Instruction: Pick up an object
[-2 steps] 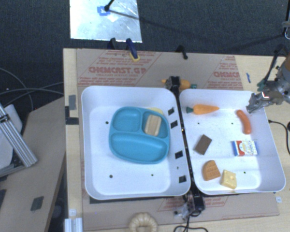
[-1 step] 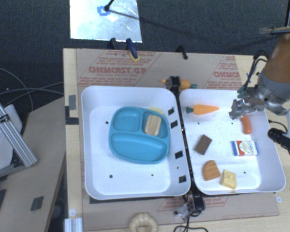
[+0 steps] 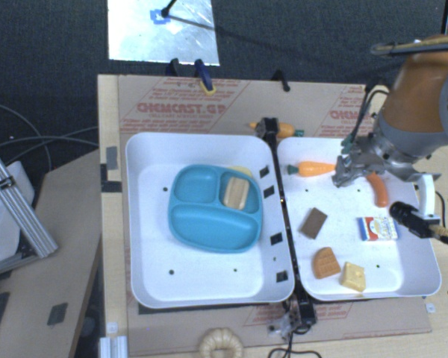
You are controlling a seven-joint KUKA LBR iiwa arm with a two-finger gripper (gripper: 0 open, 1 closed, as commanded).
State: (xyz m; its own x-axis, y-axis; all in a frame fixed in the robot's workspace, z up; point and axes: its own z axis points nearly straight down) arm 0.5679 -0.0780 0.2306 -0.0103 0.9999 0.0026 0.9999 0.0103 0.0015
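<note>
- The bench (image 3: 172,99) is a brown board on a dark floor, and it bears two shallow white bins side by side, with a shiny metal sheet (image 3: 162,19) lying behind it.
- The gripper (image 3: 346,172) hangs low over the far part of the right bin (image 3: 425,274); how its jaws stand I cannot tell, and nothing shows between them.
- Just beside it, toward the bin's far left corner, lies a toy carrot (image 3: 313,168), the likely target. It looks light, hard and smooth, so it may roll; a hold across its thick middle seems safest.
- A second orange piece, maybe a sausage (image 3: 378,188), lies just on the gripper's other side, toward the right wall.
- Nearer the middle of the bin are a brown block (image 3: 313,223) and a small printed packet (image 3: 377,229).
- Near the front wall lie a brown cracker-like piece (image 3: 326,262) and a pale cheese-like piece (image 3: 352,276), close together.
- The left bin (image 3: 149,274) holds a blue divided plate (image 3: 213,209) with a tan bread-like piece (image 3: 236,193) in its far right compartment.
</note>
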